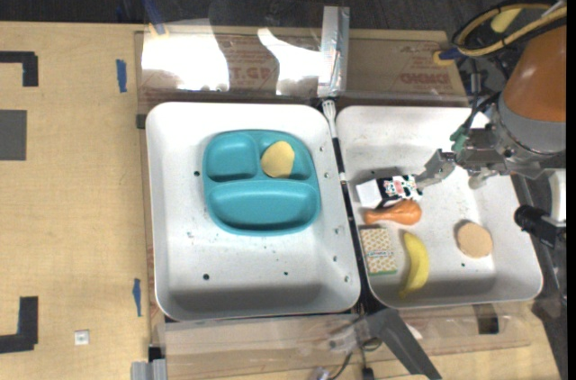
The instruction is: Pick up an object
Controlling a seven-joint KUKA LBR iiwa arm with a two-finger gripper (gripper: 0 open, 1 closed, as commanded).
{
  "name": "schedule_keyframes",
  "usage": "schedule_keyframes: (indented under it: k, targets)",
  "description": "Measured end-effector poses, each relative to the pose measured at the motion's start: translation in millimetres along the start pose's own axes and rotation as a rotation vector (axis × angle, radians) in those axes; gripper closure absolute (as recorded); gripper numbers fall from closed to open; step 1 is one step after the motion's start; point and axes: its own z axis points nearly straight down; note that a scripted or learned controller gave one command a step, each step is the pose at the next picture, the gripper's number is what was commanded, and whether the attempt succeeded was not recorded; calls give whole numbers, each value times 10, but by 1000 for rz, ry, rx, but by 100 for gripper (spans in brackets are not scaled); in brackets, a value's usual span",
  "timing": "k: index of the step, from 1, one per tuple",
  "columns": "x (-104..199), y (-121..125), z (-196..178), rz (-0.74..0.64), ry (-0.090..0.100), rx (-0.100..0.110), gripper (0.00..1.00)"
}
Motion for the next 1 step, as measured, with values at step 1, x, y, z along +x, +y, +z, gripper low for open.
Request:
schedule_keyframes:
  k: [1]
  targets:
    - [-35, -555, 1230, -123, 2, 10, 0]
